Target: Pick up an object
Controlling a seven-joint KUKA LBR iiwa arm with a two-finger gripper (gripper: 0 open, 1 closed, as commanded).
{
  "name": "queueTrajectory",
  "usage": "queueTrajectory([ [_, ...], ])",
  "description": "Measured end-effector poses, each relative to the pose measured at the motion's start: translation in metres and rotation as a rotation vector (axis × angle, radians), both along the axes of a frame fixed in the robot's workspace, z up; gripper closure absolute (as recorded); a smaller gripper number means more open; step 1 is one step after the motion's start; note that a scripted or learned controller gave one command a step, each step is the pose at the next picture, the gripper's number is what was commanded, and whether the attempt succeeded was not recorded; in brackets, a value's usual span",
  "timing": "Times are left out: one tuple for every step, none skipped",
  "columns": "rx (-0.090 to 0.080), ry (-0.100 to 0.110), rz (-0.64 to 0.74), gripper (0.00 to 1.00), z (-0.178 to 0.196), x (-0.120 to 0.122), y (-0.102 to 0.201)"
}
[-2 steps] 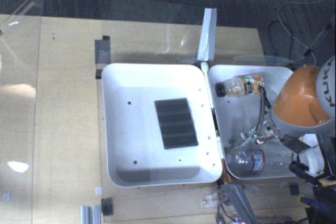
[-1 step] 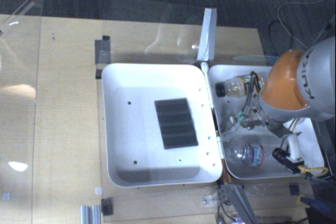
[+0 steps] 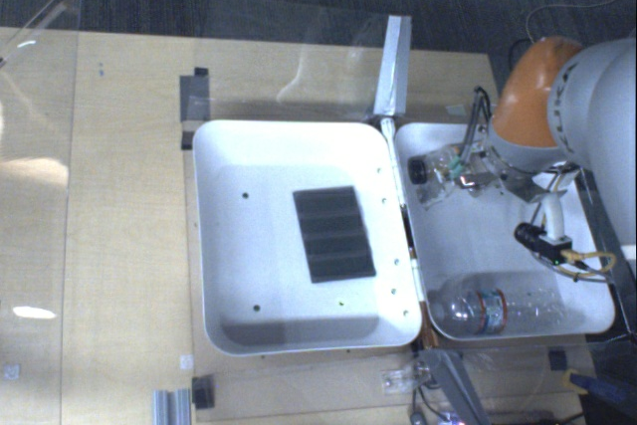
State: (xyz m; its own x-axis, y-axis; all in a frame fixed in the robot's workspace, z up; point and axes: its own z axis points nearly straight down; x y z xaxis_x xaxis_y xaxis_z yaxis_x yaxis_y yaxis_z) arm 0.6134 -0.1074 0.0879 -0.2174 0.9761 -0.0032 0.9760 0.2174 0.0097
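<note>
Likely you had a light, thin-walled, slippery thing to deal with: the clear bottle lay on its side along the front wall of the right bin, label band near its middle. It would dent and roll under a squeeze, so you would best take it across the body at the band, not at the ends. Your hand hung near that bin's back left corner, well apart from the bottle. Whether it was wide or narrow, you could not tell. A dark ridged block lay in the left bin.
</note>
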Motion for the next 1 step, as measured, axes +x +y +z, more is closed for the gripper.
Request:
queueTrajectory([
  [0.017,0.119,0.021,0.00,-0.0078,0.0315,-0.0066],
])
